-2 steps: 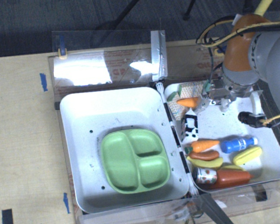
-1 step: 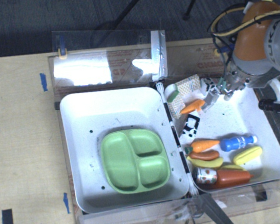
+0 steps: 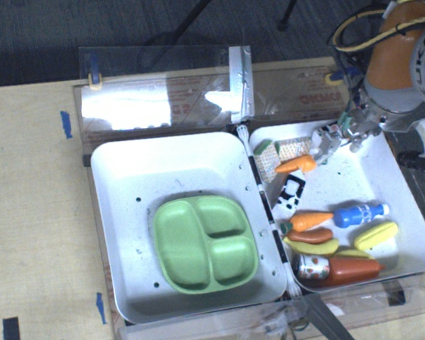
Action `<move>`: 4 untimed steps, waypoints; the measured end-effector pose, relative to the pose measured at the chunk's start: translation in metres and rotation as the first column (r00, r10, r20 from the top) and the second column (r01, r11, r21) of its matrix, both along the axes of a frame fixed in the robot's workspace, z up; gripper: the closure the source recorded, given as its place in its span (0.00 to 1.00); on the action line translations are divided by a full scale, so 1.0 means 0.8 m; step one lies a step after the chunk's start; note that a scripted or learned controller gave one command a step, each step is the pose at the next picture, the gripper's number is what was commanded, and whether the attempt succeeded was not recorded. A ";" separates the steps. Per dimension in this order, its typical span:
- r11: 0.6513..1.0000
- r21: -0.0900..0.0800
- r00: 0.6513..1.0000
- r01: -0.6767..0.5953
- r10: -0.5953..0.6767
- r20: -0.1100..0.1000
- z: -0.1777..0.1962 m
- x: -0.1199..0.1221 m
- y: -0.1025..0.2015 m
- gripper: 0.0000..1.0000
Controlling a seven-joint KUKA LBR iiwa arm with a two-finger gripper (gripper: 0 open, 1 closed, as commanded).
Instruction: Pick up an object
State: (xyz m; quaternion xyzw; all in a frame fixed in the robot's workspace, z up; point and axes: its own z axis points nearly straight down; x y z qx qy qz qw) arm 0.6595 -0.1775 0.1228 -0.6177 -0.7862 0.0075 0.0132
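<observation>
Hovering at upper right, the gripper [image 3: 336, 137] sits beside a carrot [image 3: 297, 166]. The carrot's long axis runs left-right, tip pointing right

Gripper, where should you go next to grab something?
Probably a small move down and left toward the carrot. The gripper hovers at the back of the right bin, and that carrot lies just beside it, apart from the crowded toys at the front, so it looks like the easiest thing to pick.

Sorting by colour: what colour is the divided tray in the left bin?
Light green tray, camera view.
</observation>
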 end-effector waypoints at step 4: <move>0.999 -0.005 0.999 0.042 -0.042 0.030 0.043 -0.063 0.070 0.00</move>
